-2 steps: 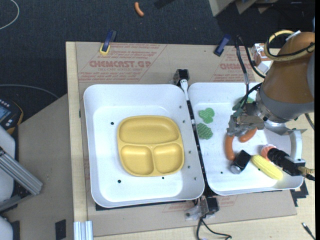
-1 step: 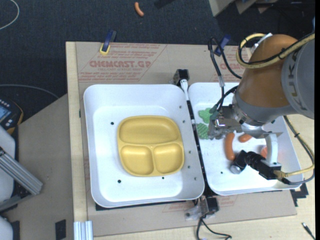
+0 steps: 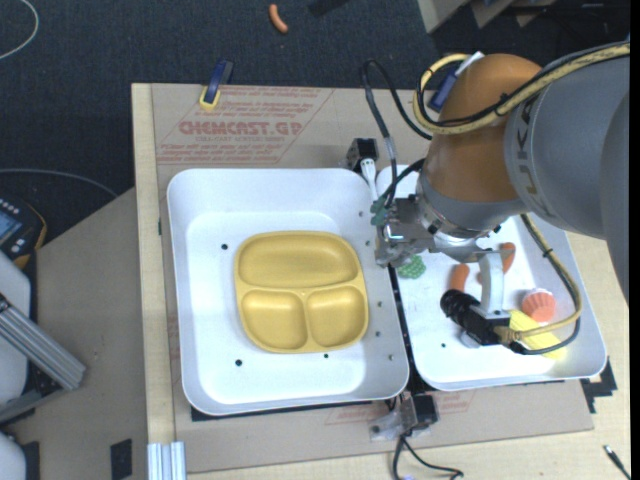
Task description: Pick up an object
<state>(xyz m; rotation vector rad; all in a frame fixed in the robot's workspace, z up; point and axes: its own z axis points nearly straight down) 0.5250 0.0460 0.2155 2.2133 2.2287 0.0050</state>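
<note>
Two white bins sit side by side on a brown bench [image 3: 250, 123] above dark carpet [image 3: 120, 28]. A yellow divided tray [image 3: 300, 290] lies in the left bin [image 3: 190, 268]. The right bin [image 3: 580, 353] holds small toys [image 3: 538, 308], with the arm [image 3: 500, 148] over it.

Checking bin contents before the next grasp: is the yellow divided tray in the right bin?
No. The yellow divided tray lies in the left bin, while the arm hangs over the right bin.

Bright, even overhead light (soft shadows), slightly grainy
</note>
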